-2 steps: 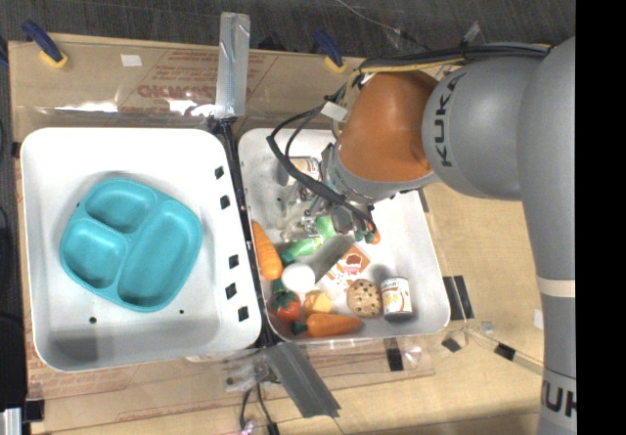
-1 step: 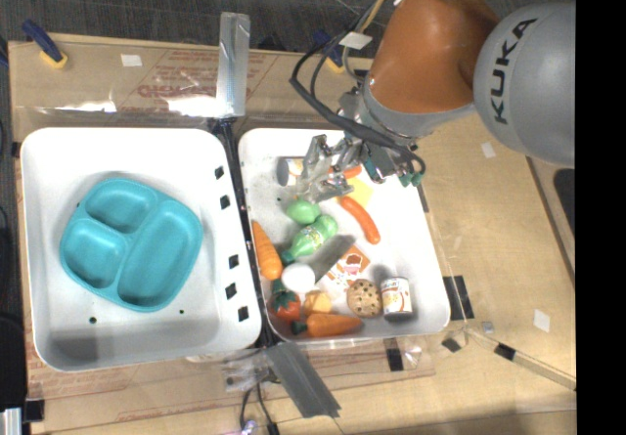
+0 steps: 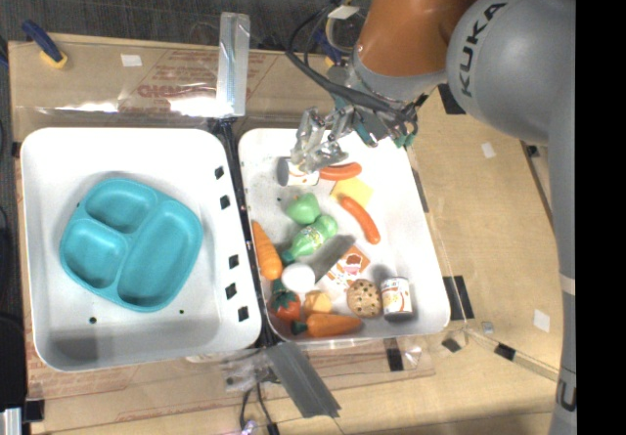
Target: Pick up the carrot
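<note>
An orange carrot [image 3: 266, 249] lies along the left wall of the right bin [image 3: 423, 228], pointing towards the bin's far end. A second carrot-like orange piece [image 3: 334, 326] lies along the near wall. My gripper [image 3: 315, 148] hangs over the far left part of the right bin, well beyond both, just left of a red sausage [image 3: 339, 170]. Its fingers [image 3: 305, 138] are open with nothing between them.
The right bin also holds a yellow piece [image 3: 354, 193], a second sausage [image 3: 360, 218], green vegetables [image 3: 311, 228], a white egg [image 3: 297, 278], a cookie [image 3: 363, 297] and a small can [image 3: 395, 297]. The left bin [image 3: 39, 228] holds a teal divided plate [image 3: 131, 242].
</note>
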Robot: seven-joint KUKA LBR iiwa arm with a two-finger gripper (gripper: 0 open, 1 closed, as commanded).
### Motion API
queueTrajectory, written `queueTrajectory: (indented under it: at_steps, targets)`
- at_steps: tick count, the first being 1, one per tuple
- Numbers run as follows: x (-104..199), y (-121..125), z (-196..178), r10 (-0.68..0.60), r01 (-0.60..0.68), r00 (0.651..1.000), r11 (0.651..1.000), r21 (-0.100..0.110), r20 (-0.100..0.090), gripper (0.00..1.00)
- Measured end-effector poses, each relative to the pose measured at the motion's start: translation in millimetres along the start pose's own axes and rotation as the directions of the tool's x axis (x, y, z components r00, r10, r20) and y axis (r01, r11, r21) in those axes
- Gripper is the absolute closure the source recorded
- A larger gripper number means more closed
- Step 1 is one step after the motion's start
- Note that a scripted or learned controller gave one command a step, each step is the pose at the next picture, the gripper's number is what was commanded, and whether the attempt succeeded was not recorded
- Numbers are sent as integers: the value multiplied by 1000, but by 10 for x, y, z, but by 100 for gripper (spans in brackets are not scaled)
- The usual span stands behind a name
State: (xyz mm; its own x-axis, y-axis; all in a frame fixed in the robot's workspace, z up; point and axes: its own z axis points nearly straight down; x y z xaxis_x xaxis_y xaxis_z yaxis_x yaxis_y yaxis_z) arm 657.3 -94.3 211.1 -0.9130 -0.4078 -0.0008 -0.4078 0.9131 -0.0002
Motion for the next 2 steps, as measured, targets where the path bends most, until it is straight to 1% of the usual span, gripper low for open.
queueTrajectory:
  at_steps: [1, 2]
  targets:
    - [121, 228, -648, -384, 384, 923, 923, 5, 4, 100]
    - [-81, 292, -822, -722, 722, 692, 692, 4, 2, 100]
